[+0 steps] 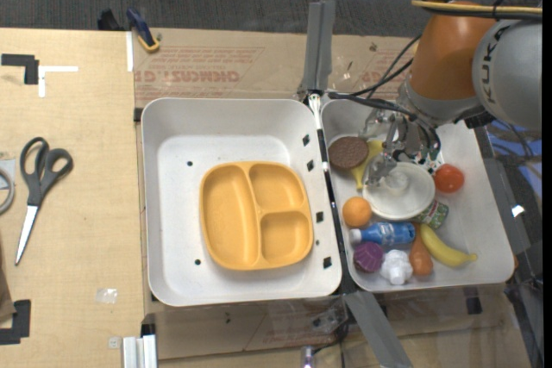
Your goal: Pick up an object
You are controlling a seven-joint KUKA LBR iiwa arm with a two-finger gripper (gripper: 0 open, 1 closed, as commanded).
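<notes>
Pale wood bench carries two white bins side by side; the left bin (pixel 164 211) holds a yellow divided tray (pixel 256 214), and the right bin (pixel 483 177) holds the clutter. The gripper (pixel 392 155) hangs low in the right bin's far half, over the far rim of a white bowl (pixel 404 192), with a brown disc (pixel 348 152) just to its left. Whether it is apart or together I cannot tell; wiring and metal blur its tip. No object sits visibly in its grasp. Likely targets lie toward the near edge: an orange (pixel 356 211), a blue bottle (pixel 388 233), a banana (pixel 444 246) running toward the near right corner. A red ball (pixel 448 178) rests right of the bowl.
</notes>
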